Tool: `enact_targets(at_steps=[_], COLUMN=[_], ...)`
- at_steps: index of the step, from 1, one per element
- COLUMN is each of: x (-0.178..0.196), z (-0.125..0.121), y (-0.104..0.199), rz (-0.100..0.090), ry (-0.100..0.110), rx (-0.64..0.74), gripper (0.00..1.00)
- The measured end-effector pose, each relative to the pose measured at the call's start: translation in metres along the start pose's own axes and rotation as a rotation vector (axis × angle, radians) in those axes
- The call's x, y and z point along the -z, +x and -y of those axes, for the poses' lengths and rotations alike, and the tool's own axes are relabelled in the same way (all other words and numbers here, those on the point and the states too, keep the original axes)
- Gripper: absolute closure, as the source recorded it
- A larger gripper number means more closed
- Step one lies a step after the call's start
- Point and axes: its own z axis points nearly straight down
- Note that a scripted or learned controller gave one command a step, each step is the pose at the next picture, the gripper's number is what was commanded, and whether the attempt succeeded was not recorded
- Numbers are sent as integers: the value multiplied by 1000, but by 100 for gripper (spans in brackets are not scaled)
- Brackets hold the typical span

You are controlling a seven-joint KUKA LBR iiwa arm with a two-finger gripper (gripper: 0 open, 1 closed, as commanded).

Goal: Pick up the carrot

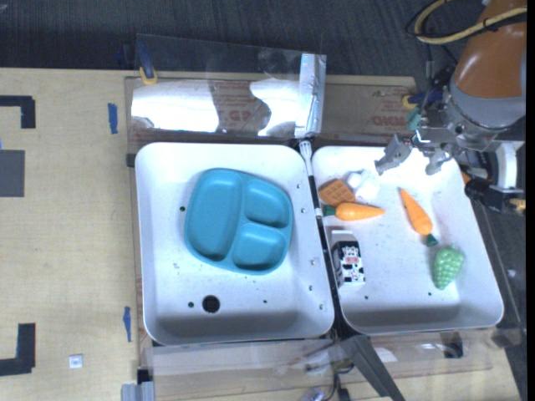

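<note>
Your gripper (412,154) hovered with fingers spread and nothing in them, over the right bin's (393,295) far edge, with two carrots (359,212) (415,210) lying nearer.

A: What's cut off here?

B: The arm (493,48) runs out at the right and top edges, with only its orange band and wrist showing. The yellow cable (443,19) looped behind it leaves at the top too.

A: Anything too small to read?

B: The print on the small black-and-white box (348,260) in the right bin (476,299). The white lump (361,182) by the waffle-patterned piece (336,192) is glared out.
</note>
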Motion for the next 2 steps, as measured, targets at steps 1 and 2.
enact_targets(at_steps=[1, 2], x=[-108, -154], z=[8, 11], y=[-71, -100], rz=[0, 1], ry=[7, -6], rx=[99, 66], gripper=[0, 0])
